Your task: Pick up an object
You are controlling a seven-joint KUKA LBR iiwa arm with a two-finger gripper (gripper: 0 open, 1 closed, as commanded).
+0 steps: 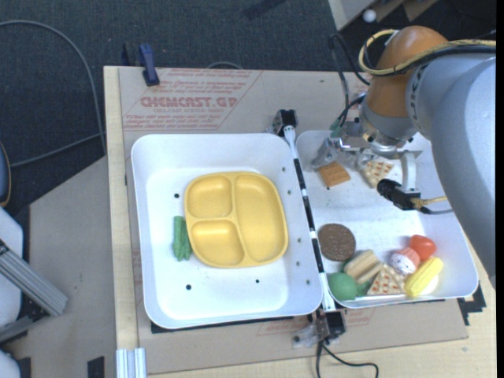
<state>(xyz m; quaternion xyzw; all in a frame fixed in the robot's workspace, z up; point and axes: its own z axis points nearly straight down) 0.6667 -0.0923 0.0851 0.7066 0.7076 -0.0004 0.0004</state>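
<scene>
The grey arm with its orange band reaches into the upper right of the frame, its tool (pixel 352 150) low over the far end of the right white bin (pixel 457 246). Whether the tool is wide or narrow cannot be told. A tan cracker-like square (pixel 334 175) lies just beside it, a waffle-patterned piece (pixel 376 168) to its right. Lower in that bin sit a brown round cookie (pixel 337 241), a green ball (pixel 342 285), a pizza slice (pixel 385 282), a yellow corn cob (pixel 423 276) and a red tomato (pixel 423 246). The left white bin (pixel 157 211) holds a yellow 3-compartment plate (pixel 235 217) and a green pod (pixel 182 238).
</scene>
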